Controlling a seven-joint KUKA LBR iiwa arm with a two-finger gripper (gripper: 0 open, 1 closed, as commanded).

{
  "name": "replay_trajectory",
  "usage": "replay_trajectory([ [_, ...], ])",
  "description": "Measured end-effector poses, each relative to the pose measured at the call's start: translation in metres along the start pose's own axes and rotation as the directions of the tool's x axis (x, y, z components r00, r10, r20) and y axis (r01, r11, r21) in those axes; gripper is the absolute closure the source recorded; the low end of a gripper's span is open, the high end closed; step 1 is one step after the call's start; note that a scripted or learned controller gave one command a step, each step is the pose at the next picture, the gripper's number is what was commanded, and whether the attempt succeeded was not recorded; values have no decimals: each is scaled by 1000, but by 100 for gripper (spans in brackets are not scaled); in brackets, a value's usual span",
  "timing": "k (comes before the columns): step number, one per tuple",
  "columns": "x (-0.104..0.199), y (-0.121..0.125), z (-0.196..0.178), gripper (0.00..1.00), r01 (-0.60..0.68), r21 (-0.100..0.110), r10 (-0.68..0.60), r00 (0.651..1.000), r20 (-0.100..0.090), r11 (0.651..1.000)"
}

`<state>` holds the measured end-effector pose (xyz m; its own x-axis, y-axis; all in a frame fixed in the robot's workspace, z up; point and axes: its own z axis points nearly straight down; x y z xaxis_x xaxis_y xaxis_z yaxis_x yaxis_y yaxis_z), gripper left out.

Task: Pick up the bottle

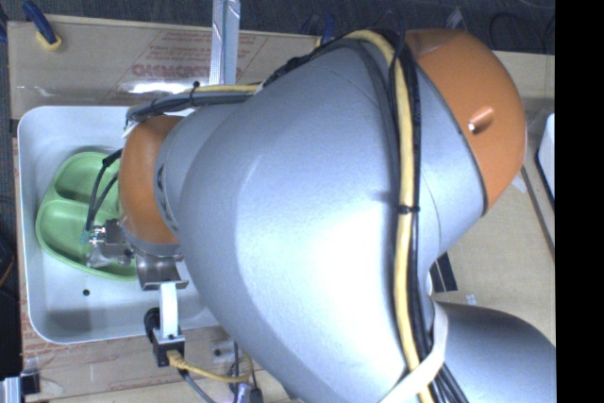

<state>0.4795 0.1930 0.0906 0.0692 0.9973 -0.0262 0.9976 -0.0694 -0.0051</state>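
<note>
A green rounded thing with two lobes lies at the left side of the left white bin. I cannot tell whether it is the bottle. The arm reaches in from the right, and its grey bulk hides most of the bench. Its orange wrist band hangs over the left bin. Below the band, the gripper points down at the right edge of the green thing. The wrist hides how the two meet.
A flat cardboard sheet lies behind the left bin, with an upright metal strip on it. A blue clamp sits at the back left corner. A white bracket with a cable hangs off the wrist over the bin's front rim.
</note>
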Motion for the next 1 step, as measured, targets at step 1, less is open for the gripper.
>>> replay_trajectory([
  [1,-11,2,2,0,174,-6,-174,985,5,985],
])
